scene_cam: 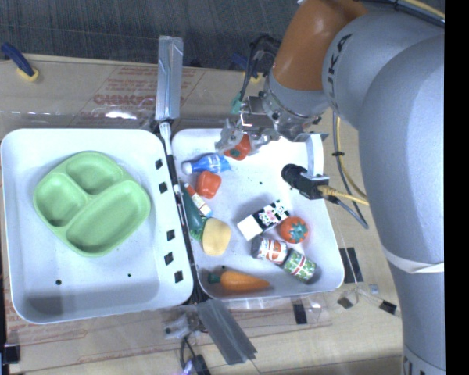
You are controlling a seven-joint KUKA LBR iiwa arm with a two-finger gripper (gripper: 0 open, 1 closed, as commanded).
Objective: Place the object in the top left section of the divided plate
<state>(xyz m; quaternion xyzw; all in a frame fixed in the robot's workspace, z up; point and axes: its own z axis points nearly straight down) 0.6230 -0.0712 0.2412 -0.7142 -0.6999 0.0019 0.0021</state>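
The counter (pixel 86 92) carries two shallow white bins side by side: the left bin (pixel 31 287) and the right bin (pixel 328 264). The left bin holds the green divided plate (pixel 92 201), which lies toward the bin's far half with two small sections on its far side and one large section on its near side. The arm (pixel 375 76), grey with an orange band, reaches in from the right, and its claw (pixel 236 143) sits over the far left part of the right bin. A small red-orange object (pixel 238 148) is seen at the fingertips of the claw; it appears to be between the fingers, so the claw is taken as clenched on it, though the detail is small. Just near and left of the claw lies a blue and white bottle (pixel 205 163), with a red pepper (pixel 208 183) beside it on the near side. A dark green bottle (pixel 194 213) lies along the left wall of the right bin, touching a pale yellow piece (pixel 216 237). A carrot (pixel 239 281) lies along the near wall. Toward the centre right are a black and white carton (pixel 264 219), a tomato (pixel 293 230) and a can (pixel 285 258) close together.
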